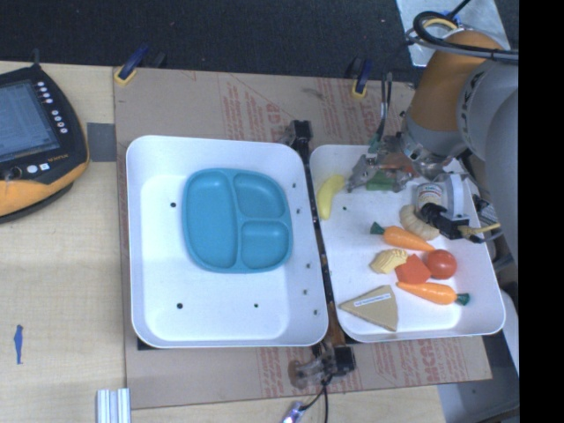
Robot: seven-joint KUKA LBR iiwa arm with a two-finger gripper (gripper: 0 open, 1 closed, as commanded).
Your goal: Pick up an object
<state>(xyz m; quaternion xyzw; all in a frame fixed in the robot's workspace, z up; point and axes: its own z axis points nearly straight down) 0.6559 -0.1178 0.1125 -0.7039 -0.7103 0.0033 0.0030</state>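
My gripper [372, 173] hangs low over the far end of the right bin [480, 324], the grey arm with its orange band rising behind it to the right. A small green item [385, 184] lies right under or against the gripper, partly hidden by it. A yellow banana [327, 196] lies just left of the gripper by the bin's left wall. Nearer the front lie an orange carrot [407, 238], a red tomato [441, 263], a second carrot [431, 293], a pale yellow piece [388, 260] and a tan sandwich wedge [371, 308].
The left bin [154, 307] holds a blue divided plate [236, 218]. A beige ridged item [418, 224] lies beside the wrist. An orange-edged teach pendant [31, 144] rests on the bench at far left. Clamps hold the cardboard sheet [220, 104] under the bins.
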